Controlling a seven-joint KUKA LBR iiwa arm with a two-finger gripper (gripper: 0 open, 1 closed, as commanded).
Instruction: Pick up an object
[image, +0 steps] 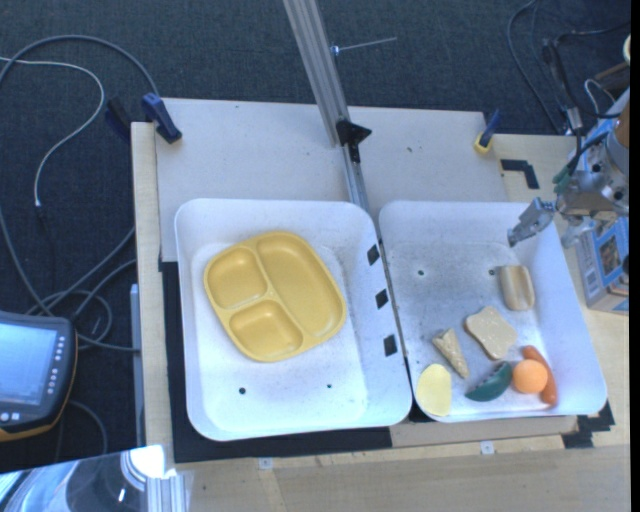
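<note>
The fingers (527, 222) hang over the upper right part of the right bin (440, 250); whether they are apart or together I cannot tell, and nothing shows between them. Just below them lies the tan bread roll (516, 287), the nearest thing to take. Farther below sit the toast slice (490, 331), a cheese wedge (451, 352), an orange (530, 377) and a pale yellow disc (434, 389). Well off to their left, the yellow divided plate (273, 294) rests in the left bin (200, 240). The roll looks like light, stiff toy food, probably smooth, best pinched across its narrower width.
</note>
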